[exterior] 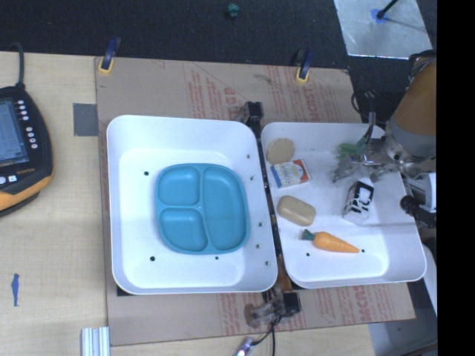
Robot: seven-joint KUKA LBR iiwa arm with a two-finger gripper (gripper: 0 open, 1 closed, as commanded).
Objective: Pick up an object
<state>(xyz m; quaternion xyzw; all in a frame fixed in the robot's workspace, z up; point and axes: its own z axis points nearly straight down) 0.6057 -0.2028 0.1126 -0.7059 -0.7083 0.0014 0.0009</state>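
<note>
Near the far right corner of the right bin [401, 269], the gripper [361, 163] hangs low over the white floor, and its thin fingers [343, 173] stand spread apart with nothing between them. A small green thing [347, 150] lies just beside them, toward the far wall. Just below the fingers lies a black and white object [359, 201], tilted. A carrot [330, 242] lies near the near edge of this bin. A tan oval piece [296, 211], a small white and blue packet [289, 173] and a round beige piece [280, 150] lie along the left wall. The left bin [126, 139] carries a blue divided plate [201, 207] in its middle.
</note>
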